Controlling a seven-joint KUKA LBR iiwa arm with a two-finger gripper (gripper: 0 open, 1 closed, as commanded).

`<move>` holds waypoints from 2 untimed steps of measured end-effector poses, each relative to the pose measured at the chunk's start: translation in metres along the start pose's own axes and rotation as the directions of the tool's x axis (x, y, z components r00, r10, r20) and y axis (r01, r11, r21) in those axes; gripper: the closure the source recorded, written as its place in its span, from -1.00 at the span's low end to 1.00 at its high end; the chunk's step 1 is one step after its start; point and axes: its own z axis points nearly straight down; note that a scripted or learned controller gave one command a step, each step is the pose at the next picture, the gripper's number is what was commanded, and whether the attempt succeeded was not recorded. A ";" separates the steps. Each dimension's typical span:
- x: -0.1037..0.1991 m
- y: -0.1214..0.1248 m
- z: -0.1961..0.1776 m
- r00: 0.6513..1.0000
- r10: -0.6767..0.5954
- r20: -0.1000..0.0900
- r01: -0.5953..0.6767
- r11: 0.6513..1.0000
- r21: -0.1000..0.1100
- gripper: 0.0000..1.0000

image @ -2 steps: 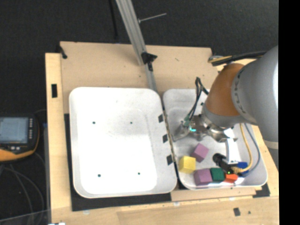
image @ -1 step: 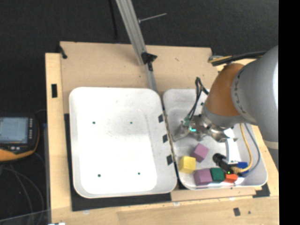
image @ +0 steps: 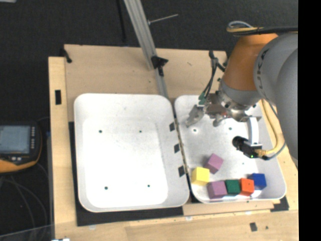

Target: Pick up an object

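I have the arm (image: 251, 64) reaching in over the far end of the right bin (image: 193, 109), its orange band above the wrist. The gripper (image: 205, 117) hangs over that bin's far left part, near the divide between the two bins. Its two fingers (image: 194, 115) look spread apart with nothing between them, though they are small at this slant.

The blocks all sit in the right bin's near half, well apart from the gripper. A purple block (image: 214, 162) lies tilted toward the middle, with a yellow block (image: 201, 175) just beside it nearer the left wall. Along the near rim runs a row: a second purple block (image: 217, 189), a green block (image: 232, 187), an orange block (image: 247, 186) and a blue block (image: 258, 180) toward the near right corner, packed close together.

The left bin (image: 125, 149) sits alongside on the bench (image: 100, 69).
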 end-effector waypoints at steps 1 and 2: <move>0.002 -0.011 -0.027 1.000 0.000 -0.001 0.000 1.000 0.006 -1.00; -0.045 0.081 0.109 1.000 0.003 0.003 -0.003 1.000 0.011 -1.00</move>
